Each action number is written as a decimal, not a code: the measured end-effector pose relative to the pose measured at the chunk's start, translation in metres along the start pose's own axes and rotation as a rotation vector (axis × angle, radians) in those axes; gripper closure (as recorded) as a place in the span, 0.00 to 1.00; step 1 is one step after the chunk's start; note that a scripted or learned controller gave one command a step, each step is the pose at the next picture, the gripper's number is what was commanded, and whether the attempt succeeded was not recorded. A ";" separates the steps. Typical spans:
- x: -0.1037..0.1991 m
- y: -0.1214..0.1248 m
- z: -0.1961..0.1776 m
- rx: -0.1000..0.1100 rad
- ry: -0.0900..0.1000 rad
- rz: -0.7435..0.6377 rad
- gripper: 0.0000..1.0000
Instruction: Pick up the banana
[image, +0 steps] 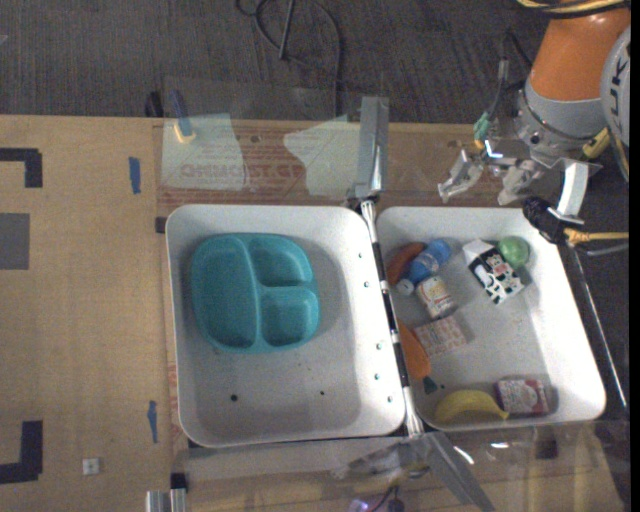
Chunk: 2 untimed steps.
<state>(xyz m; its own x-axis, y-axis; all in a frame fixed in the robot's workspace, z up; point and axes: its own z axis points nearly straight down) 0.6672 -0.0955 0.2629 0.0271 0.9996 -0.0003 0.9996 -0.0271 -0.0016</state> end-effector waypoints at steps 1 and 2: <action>-0.085 -0.061 0.035 0.000 0.000 -0.144 0.00; -0.059 -0.094 0.051 0.000 0.001 -0.410 0.00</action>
<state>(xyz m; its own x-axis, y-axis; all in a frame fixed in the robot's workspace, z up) 0.5718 -0.1515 0.2116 -0.3734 0.9277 0.0015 0.9277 0.3734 -0.0009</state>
